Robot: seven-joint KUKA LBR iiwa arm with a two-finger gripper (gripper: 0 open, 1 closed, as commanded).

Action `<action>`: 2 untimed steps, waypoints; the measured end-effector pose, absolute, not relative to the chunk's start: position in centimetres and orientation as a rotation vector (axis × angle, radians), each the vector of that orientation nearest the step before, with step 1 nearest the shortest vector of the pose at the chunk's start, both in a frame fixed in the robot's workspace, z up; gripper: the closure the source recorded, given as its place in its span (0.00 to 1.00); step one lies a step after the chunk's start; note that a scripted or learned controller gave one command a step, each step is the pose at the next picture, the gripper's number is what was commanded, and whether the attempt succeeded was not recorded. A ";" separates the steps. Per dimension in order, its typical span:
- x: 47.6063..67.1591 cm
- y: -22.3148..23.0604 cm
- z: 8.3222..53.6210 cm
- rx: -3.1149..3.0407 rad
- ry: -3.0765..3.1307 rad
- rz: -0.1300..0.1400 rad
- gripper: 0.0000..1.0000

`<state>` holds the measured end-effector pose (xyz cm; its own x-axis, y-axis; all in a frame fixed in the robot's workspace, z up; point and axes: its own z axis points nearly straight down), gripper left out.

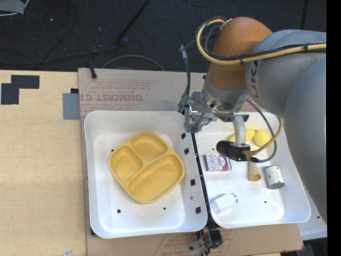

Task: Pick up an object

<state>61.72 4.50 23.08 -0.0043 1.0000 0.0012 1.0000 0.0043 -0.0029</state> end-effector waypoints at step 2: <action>61.7 9.1 23.2 -2.217 -2.223 0.005 0.00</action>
